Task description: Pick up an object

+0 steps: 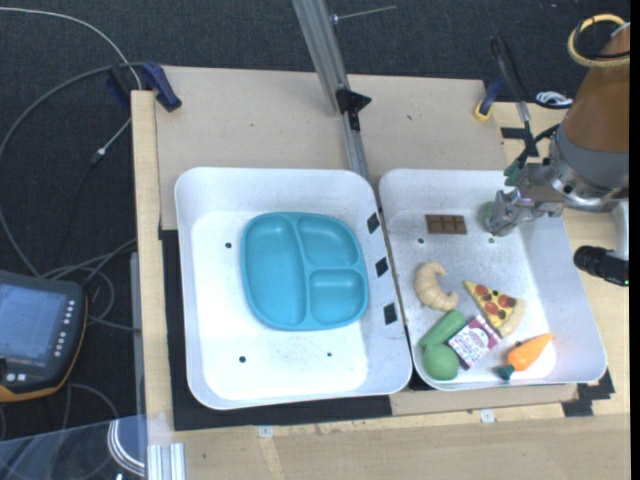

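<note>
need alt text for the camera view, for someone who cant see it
A grey robot arm reaches in from the right, its claw hovering over the right white bin near a brown chocolate bar. Nearer the front of that bin lie a croissant, pizza slice, green vegetable, small packet and carrot. The left bin holds a blue divided plate.

Dark carpet floor (60,118) with loose cables (60,28) around a pale wooden bench (260,118).
</note>
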Robot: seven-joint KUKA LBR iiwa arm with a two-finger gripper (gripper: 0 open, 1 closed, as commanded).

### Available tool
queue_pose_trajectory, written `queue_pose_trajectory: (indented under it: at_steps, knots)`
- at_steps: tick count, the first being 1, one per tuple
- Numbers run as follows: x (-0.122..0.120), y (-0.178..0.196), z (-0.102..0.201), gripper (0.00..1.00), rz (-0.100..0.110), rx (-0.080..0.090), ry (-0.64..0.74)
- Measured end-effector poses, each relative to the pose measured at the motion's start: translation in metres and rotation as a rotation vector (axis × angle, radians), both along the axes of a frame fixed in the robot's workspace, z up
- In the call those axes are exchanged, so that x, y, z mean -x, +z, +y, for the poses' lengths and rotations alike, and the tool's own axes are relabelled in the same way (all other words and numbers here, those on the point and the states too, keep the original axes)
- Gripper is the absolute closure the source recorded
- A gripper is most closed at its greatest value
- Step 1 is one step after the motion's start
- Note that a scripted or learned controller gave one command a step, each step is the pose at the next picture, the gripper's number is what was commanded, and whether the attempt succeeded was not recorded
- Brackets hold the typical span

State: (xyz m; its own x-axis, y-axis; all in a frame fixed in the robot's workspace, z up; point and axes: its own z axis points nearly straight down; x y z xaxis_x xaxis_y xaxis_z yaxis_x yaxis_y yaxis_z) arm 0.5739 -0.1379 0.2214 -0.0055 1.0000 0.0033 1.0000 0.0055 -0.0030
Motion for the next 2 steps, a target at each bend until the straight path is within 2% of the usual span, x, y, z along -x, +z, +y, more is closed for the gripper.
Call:
queue_pose_trajectory:
  at_steps: [1, 2]
  knots:
    - [0.005, 0.004, 0.044, 1.0, -0.001, 0.001, -0.005]
    - [0.023, 0.016, 0.094, 1.0, -0.001, 0.001, -0.003]
